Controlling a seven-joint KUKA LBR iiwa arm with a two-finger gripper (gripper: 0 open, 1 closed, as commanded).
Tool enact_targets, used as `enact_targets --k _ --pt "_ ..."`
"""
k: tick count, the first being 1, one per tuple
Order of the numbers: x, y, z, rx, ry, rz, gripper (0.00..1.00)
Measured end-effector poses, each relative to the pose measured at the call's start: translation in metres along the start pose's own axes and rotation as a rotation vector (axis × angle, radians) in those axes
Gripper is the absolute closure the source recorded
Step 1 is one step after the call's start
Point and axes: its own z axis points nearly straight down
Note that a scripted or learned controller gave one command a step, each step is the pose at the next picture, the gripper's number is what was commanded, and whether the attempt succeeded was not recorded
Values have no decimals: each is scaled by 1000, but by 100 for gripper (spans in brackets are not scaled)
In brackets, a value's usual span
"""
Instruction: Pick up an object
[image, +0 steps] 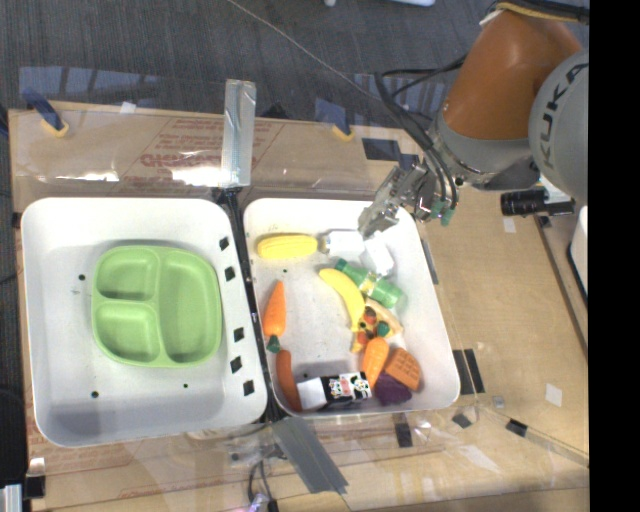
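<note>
Camera view from above, looking down at a slant on a brown surface (500, 300) that carries two shallow white bins side by side. Left bin (50, 300) holds a light green divided plate (157, 303) with three compartments, lying flat near its middle. Right bin (310, 320) holds a scatter of toy foods. A yellow corn cob (285, 246) lies near the far wall. A banana (345, 292) curves through the middle. An orange carrot (274, 308) lies along the left wall, with a reddish sausage-like piece (285, 372) just below it. A small black and white carton (338, 388) rests against the near wall. At the near right corner sit an orange piece (374, 356), a purple item (394, 392) and a brown block (404, 368), bunched together and touching. A green and white bottle-like object (368, 278) lies to the right of the banana. A white block (343, 242) sits near the far wall, just right of the corn. The grey arm with its orange band (505, 70) reaches in from the right. Its hand (378, 222) hangs over the far right corner of the right bin, close to the white block. Whether the hand is open or closed cannot be told, and no object can be seen held in it.
</note>
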Motion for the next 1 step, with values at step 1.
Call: enact_targets --k 1 --pt "10 45 5 -2 2 -74 100"
